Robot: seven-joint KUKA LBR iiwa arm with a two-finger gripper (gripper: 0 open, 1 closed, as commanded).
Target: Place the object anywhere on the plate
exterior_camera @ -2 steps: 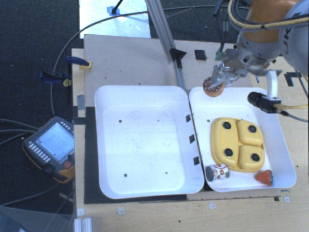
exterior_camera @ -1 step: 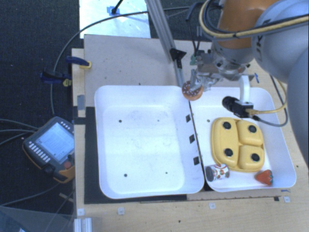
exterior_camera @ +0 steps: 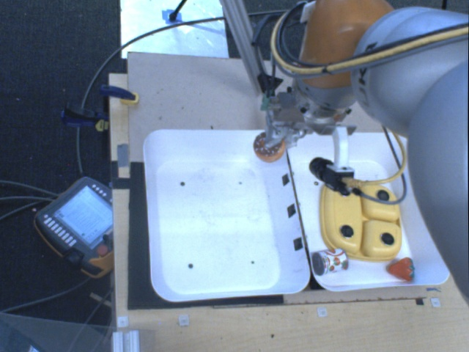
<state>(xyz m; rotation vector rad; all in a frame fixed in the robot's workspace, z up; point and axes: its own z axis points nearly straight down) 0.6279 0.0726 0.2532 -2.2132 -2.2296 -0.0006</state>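
Plate (exterior_camera: 363,215), yellow and moulded into compartments, lies in the right bin (exterior_camera: 432,270), and the round brown object (exterior_camera: 269,149) meant for it is not there yet, so the risks are all in the carry. Taking them by size, the arm (exterior_camera: 410,64) comes first: its bulk overhangs the right bin's far edge and right side, and a low sweep there could bump the rim and shift everything inside. The left bin (exterior_camera: 157,218) is next; the object hangs over its far right corner, right at the divide between the two bins, so a slip here would likely drop it in the wrong bin or on the seam. The plate's raised ridges and rounded wells are the next worry, since I judge a round thing let go from height could bounce or roll off toward the near edge. A black fitting (exterior_camera: 330,173) on the arm's cable hangs over the plate's far left corner and might drag across it or knock the load. The gripper (exterior_camera: 271,139) looks to be pinching the object between its fingers, though only by its upper part, a shallow hold that a jerk could break. Smallest, a little cup (exterior_camera: 328,261) touching the plate's near left corner and a red piece (exterior_camera: 401,269) by its near right corner could be tipped.
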